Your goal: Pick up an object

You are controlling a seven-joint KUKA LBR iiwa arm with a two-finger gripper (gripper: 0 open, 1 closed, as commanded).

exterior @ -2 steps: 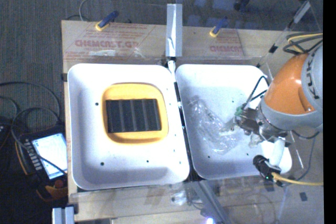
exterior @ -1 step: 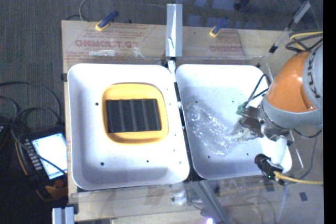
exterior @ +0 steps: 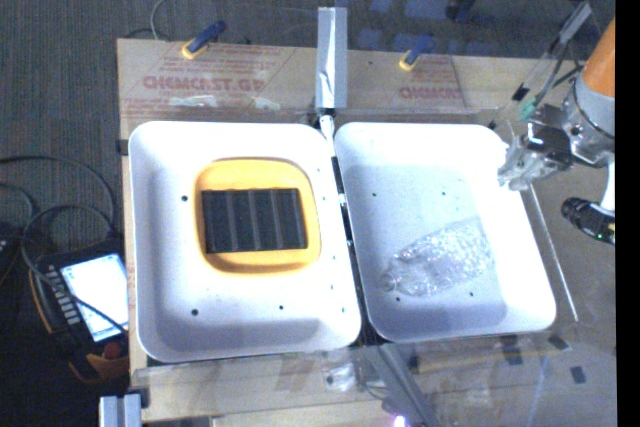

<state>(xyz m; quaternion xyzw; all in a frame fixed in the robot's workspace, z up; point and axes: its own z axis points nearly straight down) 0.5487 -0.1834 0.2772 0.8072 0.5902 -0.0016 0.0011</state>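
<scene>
A yellow rectangular object with a black ribbed top [exterior: 255, 217] lies flat in the middle of the left bin [exterior: 160, 315]. A crumpled clear plastic bottle [exterior: 438, 261] lies on its side in the lower middle of the right bin [exterior: 390, 165]. My gripper [exterior: 520, 167] hangs over the right bin's upper right rim, well apart from the bottle. Nothing shows between its fingers.
A metal divider post [exterior: 329, 65] stands at the back between the bins. Two yellow and blue clamps [exterior: 203, 39] [exterior: 415, 54] hold the cardboard backing. A handheld pendant with a lit screen [exterior: 85, 293] lies left of the bench.
</scene>
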